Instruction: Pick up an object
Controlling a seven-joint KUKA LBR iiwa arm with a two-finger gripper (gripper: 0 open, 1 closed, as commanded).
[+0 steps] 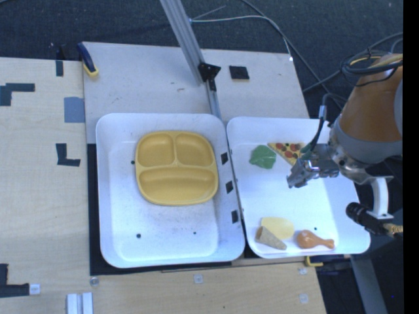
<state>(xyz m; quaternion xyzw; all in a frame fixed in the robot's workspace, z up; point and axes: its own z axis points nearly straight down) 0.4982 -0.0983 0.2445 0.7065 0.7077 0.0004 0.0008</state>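
Observation:
The right bin [288, 195] holds a green leafy piece [263, 156] and a pizza slice [287, 150] near its far side. At its near edge lie a yellow cheese wedge [275, 231] and an orange chicken drumstick [314, 241]. My gripper [299, 177] hangs over the right part of this bin, just right of the pizza slice and a little nearer the front. Nothing shows between its fingers. The grey arm with its orange band [370, 113] comes in from the right.
The left bin [114, 195] carries a yellow divided plate [176, 167]. A metal post [186, 31] slants up behind the bins. Cables run over the dark floor at the back. The right bin's middle is bare white floor.

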